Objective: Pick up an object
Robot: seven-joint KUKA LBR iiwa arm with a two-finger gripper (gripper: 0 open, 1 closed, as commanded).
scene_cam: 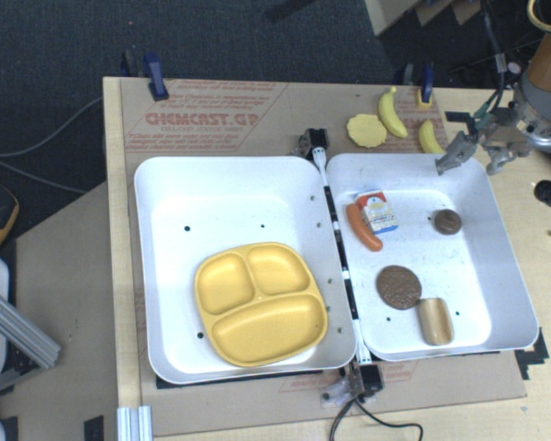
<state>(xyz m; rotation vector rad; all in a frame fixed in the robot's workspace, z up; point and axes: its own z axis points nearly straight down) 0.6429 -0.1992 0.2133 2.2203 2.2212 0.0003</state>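
The right bin (505,246) holds a red sausage (364,227), a small white and red carton (379,212), a small dark brown disc (446,221), a larger brown round patty (399,287) and a tan cylinder (434,321). My gripper (478,153) hangs over the bin's far right corner, above and right of the small disc. Its two grey fingers (454,155) are spread apart with nothing between them.
A yellow divided tray (257,303) lies in the left bin (165,209). Behind the bins on the board lie two bananas (392,114) and a yellow round slice (367,130). Blue clamps (154,76) grip the board's far edge.
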